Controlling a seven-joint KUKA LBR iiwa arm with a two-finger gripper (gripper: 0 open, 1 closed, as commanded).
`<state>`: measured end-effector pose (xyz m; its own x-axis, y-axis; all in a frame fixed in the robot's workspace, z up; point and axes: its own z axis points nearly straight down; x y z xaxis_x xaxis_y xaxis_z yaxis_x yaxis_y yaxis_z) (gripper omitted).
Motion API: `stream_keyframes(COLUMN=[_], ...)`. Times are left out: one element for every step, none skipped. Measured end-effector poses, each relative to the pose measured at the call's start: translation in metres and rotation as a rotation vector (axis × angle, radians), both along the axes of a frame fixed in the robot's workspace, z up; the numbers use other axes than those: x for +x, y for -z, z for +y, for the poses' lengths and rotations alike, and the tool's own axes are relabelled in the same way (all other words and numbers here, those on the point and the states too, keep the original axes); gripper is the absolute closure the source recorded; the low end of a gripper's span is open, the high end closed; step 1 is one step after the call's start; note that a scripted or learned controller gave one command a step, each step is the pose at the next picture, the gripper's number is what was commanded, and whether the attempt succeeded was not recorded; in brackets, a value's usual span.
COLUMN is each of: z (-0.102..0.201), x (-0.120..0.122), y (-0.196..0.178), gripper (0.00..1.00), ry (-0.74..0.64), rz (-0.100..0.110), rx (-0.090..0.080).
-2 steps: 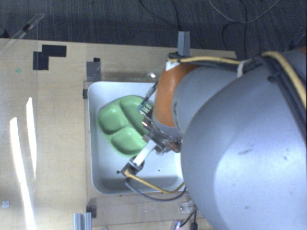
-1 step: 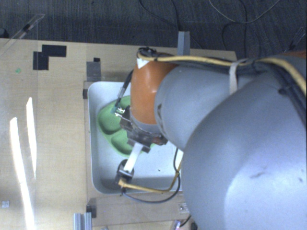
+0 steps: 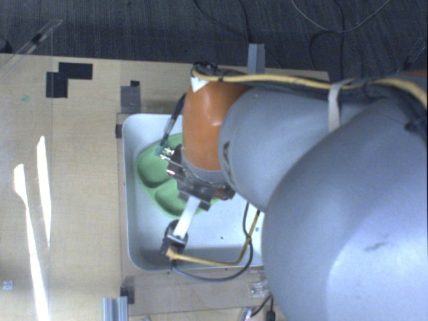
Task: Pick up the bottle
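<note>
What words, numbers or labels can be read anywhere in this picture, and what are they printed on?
No readable text anywhere.
The arm, its orange band and the white bin carry no visible lettering.
The green object in the bin shows no label.
The black shapes on the bench are plain blocks, not letters.
</note>
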<state>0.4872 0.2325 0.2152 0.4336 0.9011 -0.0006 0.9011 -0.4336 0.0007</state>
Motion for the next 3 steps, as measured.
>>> stream_keyframes(z=[-0.0021,0.0023,0.0026], x=[-0.0007,-0.0006,0.0000], y=[0.0311,0.0345,0.0269], gripper=[1.00,1.00,1.00], ry=[-0.193,-0.418,-0.671], rz=[0.001,0.001,-0.002], rx=[0.001,0.002,0.001])
